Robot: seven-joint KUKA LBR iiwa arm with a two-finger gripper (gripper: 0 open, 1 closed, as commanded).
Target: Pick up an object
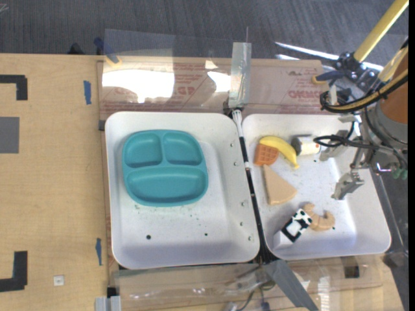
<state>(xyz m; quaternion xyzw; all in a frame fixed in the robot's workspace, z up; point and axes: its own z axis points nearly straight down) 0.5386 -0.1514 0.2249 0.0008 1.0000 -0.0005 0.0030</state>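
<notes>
Claw (347, 188) over the right bin's (363, 241) bare right side, nothing in it.

You can't tell whether it is spread or shut. The banana (281, 149), waffle piece (265, 154), tan wedge (280, 189) and black-and-white toy (297, 225) lie well to its left; dropping here risks closing on bare floor, or clipping the wall.

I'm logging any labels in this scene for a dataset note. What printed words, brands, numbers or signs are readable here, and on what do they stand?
No text can be read for certain.
Red print on the clear panel behind the left bin: blurred, unreadable.
Red print on the clear panel behind the right bin: also blurred, unreadable.
The teal plate, the banana and the other toys in the bins bear no visible lettering.
</notes>
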